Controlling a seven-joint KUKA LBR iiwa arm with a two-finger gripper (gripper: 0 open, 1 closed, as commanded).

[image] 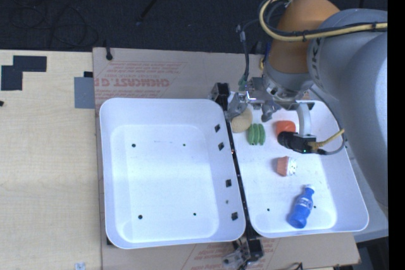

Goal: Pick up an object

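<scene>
Tan lump (241, 122) is the thing closest to the gripper (254, 109), so I think that is the one the robot is going for. It sits in the right bin (329, 196), in the back left corner, right up against the wall next to the left bin (164, 180). A green bumpy toy (255, 134) is touching it or just beside it, I can't say which. The gripper hangs low over these two. From where I stand I can't tell if it is open or closed, and I can't see it holding anything. Lots could go wrong here. The lump is so near the bin wall that the gripper might bump the wall and not get around the lump. It might also catch the green bumpy toy by mistake, or push both so they slide away. The lump looks round and smooth, so it might pop out when squeezed. An orange-red thing (285, 127) lies near the back edge too, close to the gripper, and it could get knocked. The pink and white toy (285, 166) in the middle and the blue bottle (302, 207) near the front edge are well apart from all this and should be safe. If the grab misses, the robot would lift up with nothing.
</scene>
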